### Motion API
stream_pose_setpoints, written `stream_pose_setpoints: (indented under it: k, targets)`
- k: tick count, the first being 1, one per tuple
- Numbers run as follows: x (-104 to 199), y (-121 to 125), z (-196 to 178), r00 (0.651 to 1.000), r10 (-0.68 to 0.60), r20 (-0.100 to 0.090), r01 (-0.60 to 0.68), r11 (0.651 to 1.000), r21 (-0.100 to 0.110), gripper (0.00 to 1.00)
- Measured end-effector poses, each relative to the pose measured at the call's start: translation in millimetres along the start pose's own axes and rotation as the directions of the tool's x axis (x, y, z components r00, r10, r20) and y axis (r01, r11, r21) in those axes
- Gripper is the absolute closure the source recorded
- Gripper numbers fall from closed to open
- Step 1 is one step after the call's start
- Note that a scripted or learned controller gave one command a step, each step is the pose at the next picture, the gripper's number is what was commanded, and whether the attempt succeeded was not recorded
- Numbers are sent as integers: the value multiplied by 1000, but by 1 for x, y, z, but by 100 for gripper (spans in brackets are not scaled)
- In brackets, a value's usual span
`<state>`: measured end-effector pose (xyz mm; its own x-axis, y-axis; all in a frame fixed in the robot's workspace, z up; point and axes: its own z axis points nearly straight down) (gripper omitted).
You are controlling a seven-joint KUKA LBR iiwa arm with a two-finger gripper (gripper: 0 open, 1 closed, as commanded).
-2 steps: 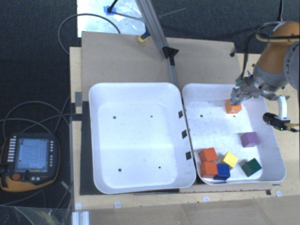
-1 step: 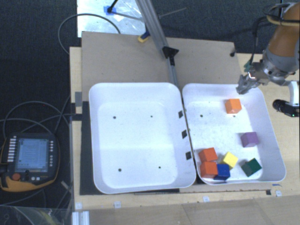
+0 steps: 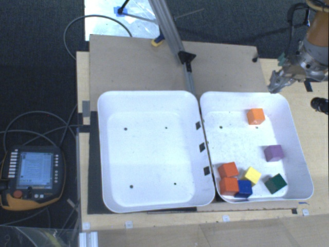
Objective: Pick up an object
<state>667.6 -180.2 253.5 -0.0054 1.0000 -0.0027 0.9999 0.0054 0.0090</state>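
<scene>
The right bin (image 3: 293, 122) holds several blocks. An orange block (image 3: 255, 116) lies alone near its far side, and a purple block (image 3: 273, 153) sits toward the right wall. Along the near edge cluster two orange blocks (image 3: 229, 170) (image 3: 229, 185), a blue block (image 3: 245, 188), a yellow block (image 3: 252, 175) and a green block (image 3: 276, 183). My gripper (image 3: 276, 84) hangs above the bin's far right corner, away from every block, with nothing seen between its fingers.
The left bin (image 3: 110, 107) stands beside the right one. A slanted metal pole (image 3: 169, 24) crosses the brown board behind the bins. A teach pendant (image 3: 32, 176) with cables lies on the floor at the left.
</scene>
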Motion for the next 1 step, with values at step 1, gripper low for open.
stream_pose_setpoints:
  k: [1]
  targets:
    - [48,-10,6,1000,-4,-4,4,1000,7,100]
